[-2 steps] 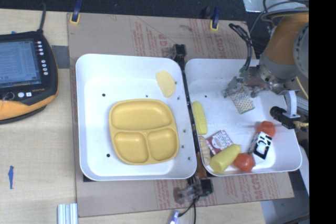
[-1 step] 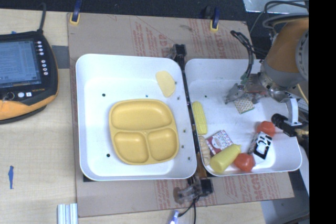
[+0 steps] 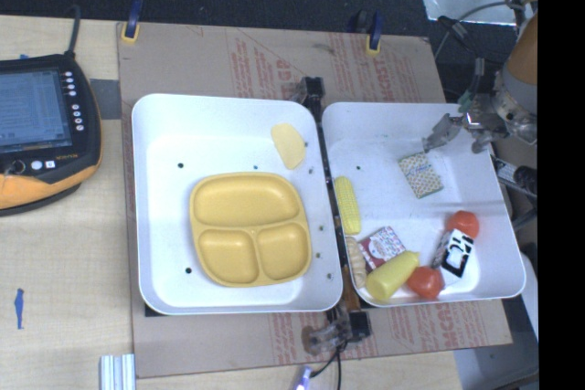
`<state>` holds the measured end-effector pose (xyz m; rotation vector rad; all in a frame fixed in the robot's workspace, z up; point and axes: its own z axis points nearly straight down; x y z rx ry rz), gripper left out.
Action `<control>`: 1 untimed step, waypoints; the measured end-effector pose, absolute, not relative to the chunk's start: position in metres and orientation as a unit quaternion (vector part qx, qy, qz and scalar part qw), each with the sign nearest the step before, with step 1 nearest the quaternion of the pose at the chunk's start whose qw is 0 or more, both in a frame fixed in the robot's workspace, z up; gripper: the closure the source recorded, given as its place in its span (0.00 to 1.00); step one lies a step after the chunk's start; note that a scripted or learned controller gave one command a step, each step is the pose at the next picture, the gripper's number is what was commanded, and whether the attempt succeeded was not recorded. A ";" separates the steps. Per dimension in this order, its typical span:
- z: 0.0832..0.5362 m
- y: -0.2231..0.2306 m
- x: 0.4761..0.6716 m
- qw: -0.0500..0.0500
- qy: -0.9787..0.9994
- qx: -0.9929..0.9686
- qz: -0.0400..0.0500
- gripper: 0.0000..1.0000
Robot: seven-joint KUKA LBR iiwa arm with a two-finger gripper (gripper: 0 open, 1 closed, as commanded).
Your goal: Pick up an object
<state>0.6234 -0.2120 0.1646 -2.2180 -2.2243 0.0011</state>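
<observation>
Cardboard-covered bench (image 3: 228,59), two white bins. Corn cob (image 3: 346,205) in right bin (image 3: 494,288), long axis near-vertical along left wall. Gripper (image 3: 442,134) above bin, fingers spread, nothing held.

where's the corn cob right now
The corn cob lies in the right bin, along its left wall, just above the snack packet and yellow pepper.

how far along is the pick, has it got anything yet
Nothing looks picked yet. The gripper hangs over the right bin, just above a small patterned packet that lies flat on the bin floor. Reaching down, grasping and lifting an object all remain.
</observation>
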 end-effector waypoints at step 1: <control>0.091 -0.197 0.610 0.002 -0.709 -0.705 0.002 0.00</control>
